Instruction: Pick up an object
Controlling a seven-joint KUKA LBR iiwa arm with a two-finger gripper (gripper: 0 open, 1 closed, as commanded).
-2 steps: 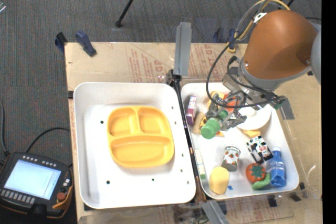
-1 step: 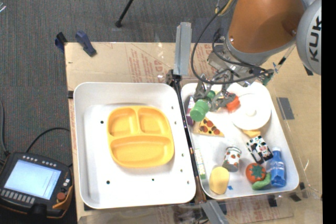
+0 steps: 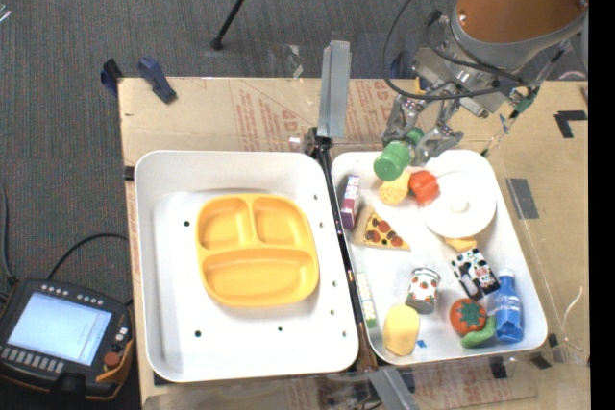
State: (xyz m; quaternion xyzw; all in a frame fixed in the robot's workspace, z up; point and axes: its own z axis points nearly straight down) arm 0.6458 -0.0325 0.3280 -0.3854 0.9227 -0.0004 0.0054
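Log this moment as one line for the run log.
gripper: over right bin's far edge | green bottle: at fingertips, grasp unclear | yellow tray: left bin

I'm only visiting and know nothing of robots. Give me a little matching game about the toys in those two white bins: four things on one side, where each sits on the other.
Things:
1. yellow plastic divided tray
2. triangular toy pizza slice
3. small blue plastic bottle
4. green cylinder-shaped toy

Places:
A. right bin, near corner
B. just under the claw
C. alone in the left bin
D. right bin, close to the divider between the bins

Pairs: 1-C, 2-D, 3-A, 4-B
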